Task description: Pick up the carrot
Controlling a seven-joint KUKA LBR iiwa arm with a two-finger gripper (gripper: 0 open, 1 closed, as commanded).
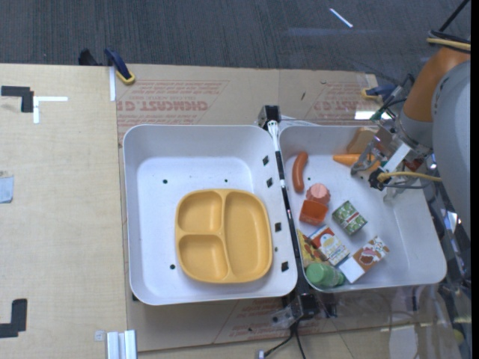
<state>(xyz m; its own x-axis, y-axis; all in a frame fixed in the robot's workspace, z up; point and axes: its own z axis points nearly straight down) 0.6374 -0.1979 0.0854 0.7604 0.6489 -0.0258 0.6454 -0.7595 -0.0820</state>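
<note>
I see the carrot [346,158] lying in the right bin [419,268] toward its 12 o'clock edge, with the jaws [372,167] just beside it at its 3 o'clock. I cannot tell how far they are parted, nor whether they touch it. A sausage [300,170] lies at the carrot's 9 o'clock. In the left bin [150,163] sits a yellow divided plate [224,235].

The carrot [346,158] (small, orange) lies flat near the right bin's [419,275] far wall.
</note>
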